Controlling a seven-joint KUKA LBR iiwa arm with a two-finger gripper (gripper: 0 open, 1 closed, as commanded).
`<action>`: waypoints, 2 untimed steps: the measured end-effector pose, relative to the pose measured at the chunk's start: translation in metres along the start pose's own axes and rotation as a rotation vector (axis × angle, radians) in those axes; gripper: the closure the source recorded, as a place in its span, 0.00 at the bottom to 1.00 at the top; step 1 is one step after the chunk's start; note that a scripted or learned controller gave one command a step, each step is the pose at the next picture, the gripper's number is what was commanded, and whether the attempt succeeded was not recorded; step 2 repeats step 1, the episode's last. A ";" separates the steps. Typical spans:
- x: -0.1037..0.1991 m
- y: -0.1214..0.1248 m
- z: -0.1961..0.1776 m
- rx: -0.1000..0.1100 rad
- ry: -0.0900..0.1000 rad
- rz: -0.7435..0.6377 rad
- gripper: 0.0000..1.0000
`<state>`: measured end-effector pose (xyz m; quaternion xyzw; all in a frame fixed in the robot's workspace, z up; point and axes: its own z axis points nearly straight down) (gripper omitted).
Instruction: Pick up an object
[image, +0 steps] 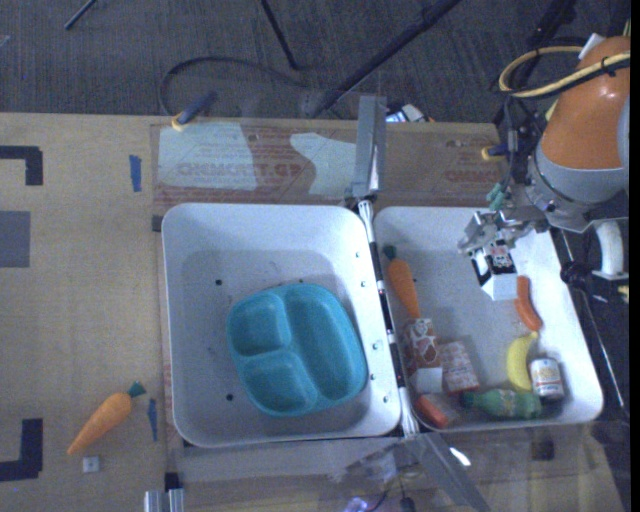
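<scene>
My gripper (495, 252) hangs over the upper right part of the right bin (450, 240), below the arm's orange band. A small white block with a dark patch (498, 280) lies right under it; whether they touch is unclear. An orange sausage-shaped piece (527, 303) lies just right of the block. A toy carrot (403, 285) rests along the bin's left wall. Along the front lie a banana (518, 362), a small can (546, 378), a green bottle (500, 403), a little carton (422, 345) and a pink packet (460, 366).
The left bin (190, 250) holds a blue divided plate (295, 347). Another toy carrot (100, 422) lies on the bench outside the bins at the lower left. A metal divider (366, 160) stands behind the seam between the bins.
</scene>
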<state>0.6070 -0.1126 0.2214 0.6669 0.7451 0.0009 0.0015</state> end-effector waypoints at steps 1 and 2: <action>0.007 -0.017 -0.024 0.002 0.000 0.261 1.00; 0.007 -0.017 -0.024 0.002 0.000 0.261 1.00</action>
